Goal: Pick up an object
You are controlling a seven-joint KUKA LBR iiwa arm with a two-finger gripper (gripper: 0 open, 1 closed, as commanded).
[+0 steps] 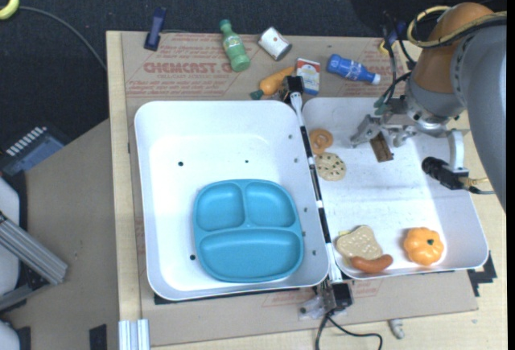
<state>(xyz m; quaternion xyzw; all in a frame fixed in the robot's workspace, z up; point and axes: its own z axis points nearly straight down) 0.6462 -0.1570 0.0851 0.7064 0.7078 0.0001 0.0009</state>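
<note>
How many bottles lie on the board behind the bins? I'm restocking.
2: a green bottle behind the left bin, and a blue bottle behind the right bin.

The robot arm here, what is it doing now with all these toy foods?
The grey arm reaches in from the right, its gripper low over the right bin, near the far end. Nothing is seen held. In that bin lie a cookie, a small donut, a bread slice, a sausage and an orange pumpkin. The left bin holds a blue divided plate.
</note>
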